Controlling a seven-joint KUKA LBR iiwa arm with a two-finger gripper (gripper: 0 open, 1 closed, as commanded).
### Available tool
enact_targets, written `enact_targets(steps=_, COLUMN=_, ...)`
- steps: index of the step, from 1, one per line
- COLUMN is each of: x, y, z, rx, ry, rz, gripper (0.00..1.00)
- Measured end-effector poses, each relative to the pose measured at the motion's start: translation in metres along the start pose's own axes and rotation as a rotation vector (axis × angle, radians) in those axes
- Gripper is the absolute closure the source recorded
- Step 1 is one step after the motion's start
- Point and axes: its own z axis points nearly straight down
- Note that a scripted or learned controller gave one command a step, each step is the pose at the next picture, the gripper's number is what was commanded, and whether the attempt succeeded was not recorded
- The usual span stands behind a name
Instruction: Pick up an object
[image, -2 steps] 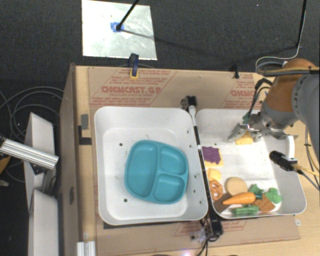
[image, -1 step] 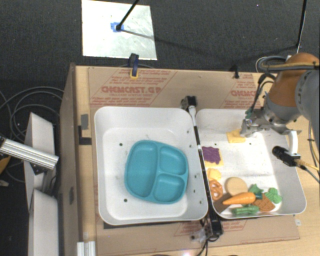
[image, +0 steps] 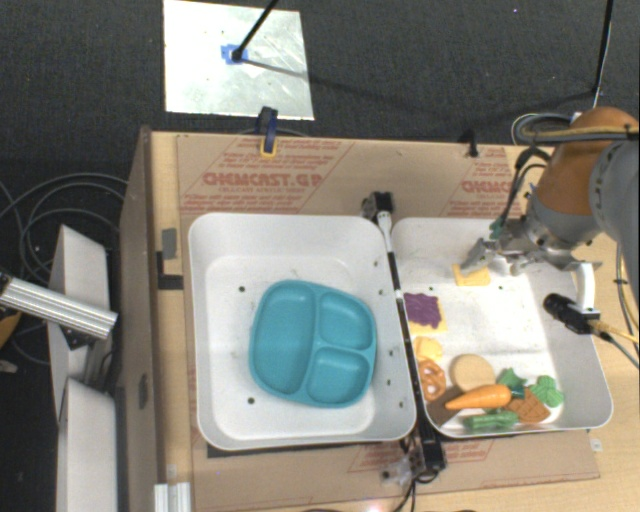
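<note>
Dark carpet surrounds a cardboard-topped bench (image: 300, 165) with two shallow white bins on it. I'll use the black divider clip strip (image: 395, 300) between the bins as the landmark. Left of it, the left bin (image: 220, 300) holds a teal divided plate (image: 312, 343), sitting flat with three compartments. Right of it, the right bin (image: 575, 375) has toy food: a purple piece (image: 423, 310) just beside the strip, a yellow piece (image: 428, 349) and a pretzel (image: 432, 377) below that, then a round cracker (image: 470, 372), a carrot (image: 478, 398) and some green bits (image: 530, 388) further right along the near edge. A yellow cheese wedge (image: 472, 275) lies well right of the strip, toward the far end. The gripper (image: 503, 252) sits just beside that wedge, maybe touching it; can't tell how its jaws stand from this angle.
</note>
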Motion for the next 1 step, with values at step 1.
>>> enact_targets(steps=1, x=0.0423, y=0.0206, z=0.015, rx=0.008, ry=0.006, rz=-0.006, gripper=0.0)
